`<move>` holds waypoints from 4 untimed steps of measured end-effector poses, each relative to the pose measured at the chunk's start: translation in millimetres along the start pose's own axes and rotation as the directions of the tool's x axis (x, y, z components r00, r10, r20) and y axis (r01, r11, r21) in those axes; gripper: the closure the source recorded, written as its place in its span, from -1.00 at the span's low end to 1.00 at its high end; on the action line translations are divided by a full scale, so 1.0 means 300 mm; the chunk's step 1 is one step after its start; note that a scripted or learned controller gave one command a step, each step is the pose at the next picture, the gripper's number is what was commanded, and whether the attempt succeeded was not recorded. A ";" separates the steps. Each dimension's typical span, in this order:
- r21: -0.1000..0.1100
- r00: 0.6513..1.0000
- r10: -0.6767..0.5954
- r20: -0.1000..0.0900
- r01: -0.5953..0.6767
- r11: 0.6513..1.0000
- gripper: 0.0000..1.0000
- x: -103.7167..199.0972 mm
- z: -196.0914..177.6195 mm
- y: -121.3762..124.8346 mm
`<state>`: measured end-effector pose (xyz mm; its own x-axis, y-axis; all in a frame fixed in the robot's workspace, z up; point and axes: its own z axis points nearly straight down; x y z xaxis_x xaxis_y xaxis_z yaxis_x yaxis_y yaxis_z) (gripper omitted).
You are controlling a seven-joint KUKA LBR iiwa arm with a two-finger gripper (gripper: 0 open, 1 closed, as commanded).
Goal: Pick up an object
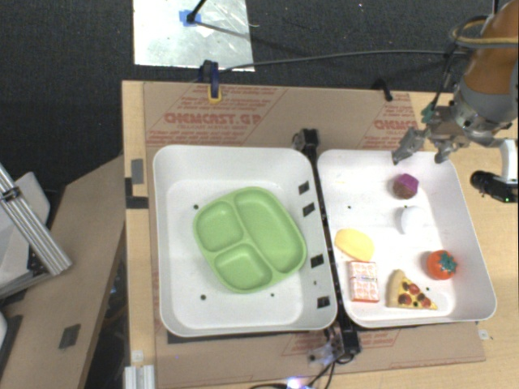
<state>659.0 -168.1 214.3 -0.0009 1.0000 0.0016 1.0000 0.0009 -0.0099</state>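
The right bin (462,298) holds a purple round toy (405,185), a white object (409,219), a yellow lemon-like piece (354,244), a red tomato (441,264), a pizza slice (409,292) and a small red-and-white box (363,281). My gripper (423,149) hangs open above the bin's far edge, just above and slightly right of the purple toy. Nothing sits between its two fingers.
The left bin (174,217) carries a green divided plate (247,238). A black divider with clips (316,217) runs between the bins. Brown cardboard (243,116) lies under both bins, with a blue clamp (212,78) at its far edge.
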 end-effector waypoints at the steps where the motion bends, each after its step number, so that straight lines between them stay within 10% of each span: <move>1: -0.012 1.000 -0.002 0.002 0.002 1.000 -1.00 0.001 -0.026 0.009; 4: -0.011 1.000 -0.005 0.002 0.005 1.000 -1.00 -0.003 0.436 0.016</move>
<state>662.5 -168.9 83.5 -0.0055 1.0000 -0.0007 1.0000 0.0055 0.0008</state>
